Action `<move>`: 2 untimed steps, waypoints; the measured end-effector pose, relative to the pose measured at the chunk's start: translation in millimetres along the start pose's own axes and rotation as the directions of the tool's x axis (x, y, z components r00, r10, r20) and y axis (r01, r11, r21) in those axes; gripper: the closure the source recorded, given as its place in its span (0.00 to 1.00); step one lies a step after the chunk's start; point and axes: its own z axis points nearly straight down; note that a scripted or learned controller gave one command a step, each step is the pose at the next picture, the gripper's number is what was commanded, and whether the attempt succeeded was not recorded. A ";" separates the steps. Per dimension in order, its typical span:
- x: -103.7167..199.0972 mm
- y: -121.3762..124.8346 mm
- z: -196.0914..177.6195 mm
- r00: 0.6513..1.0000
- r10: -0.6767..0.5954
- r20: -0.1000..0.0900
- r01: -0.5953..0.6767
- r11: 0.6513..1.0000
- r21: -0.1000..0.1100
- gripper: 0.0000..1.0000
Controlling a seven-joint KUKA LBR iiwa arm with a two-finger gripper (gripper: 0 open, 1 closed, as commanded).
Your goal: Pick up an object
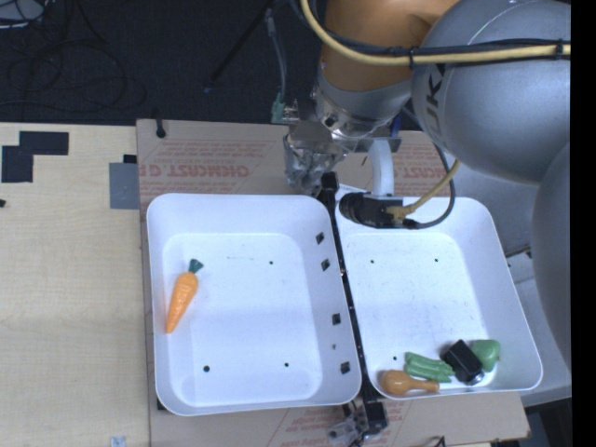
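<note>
Nearest, in the right bin's (521,324) front corner, a heap of tan gourd (407,383), green pod (428,368), black block (462,360) and green piece (486,350); leftward in the left bin (158,240), an orange carrot (182,296) alone; farthest, above the bins' back rims, the claw (307,168), grip state indiscernible.

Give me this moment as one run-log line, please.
gripper: above bins' far edge, holding nothing seen | carrot: left bin | black block, green pieces, orange piece: right bin near corner

Single fixed overhead camera, slanted down, both bins (149,222) framed
</note>
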 end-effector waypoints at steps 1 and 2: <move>55.7 10.2 -60.7 1.000 -0.006 -0.003 0.006 1.000 -0.011 1.00; 104.8 10.2 -19.0 1.000 -0.005 -0.001 0.005 1.000 -0.001 1.00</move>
